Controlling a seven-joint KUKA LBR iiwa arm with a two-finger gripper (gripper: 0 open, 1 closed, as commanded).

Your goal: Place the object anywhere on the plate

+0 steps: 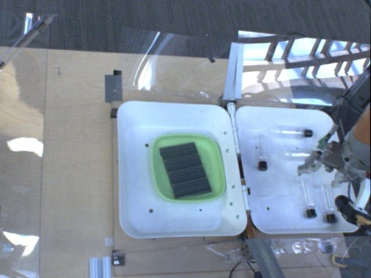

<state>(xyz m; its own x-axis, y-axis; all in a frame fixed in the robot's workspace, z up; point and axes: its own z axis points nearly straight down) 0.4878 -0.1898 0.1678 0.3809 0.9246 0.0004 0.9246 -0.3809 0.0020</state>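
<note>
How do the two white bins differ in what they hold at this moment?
The left bin holds a green plate with a dark ridged block lying on it; the right bin holds several clear tubes with black caps, scattered loose. The gripper is over the right bin, not the left. Both are shallow, white and set side by side.

A pale wooden bench point(69, 172) carries two shallow white bins set side by side, their inner rims touching. The left bin point(133, 213) sits near the bench's middle and the right bin point(272, 213) lies against it on the right. A small dark grey block point(113, 87) rests on the wood just beyond the left bin's far left corner, and clear plastic sheeting point(174, 57) lies along the far edge.
</note>
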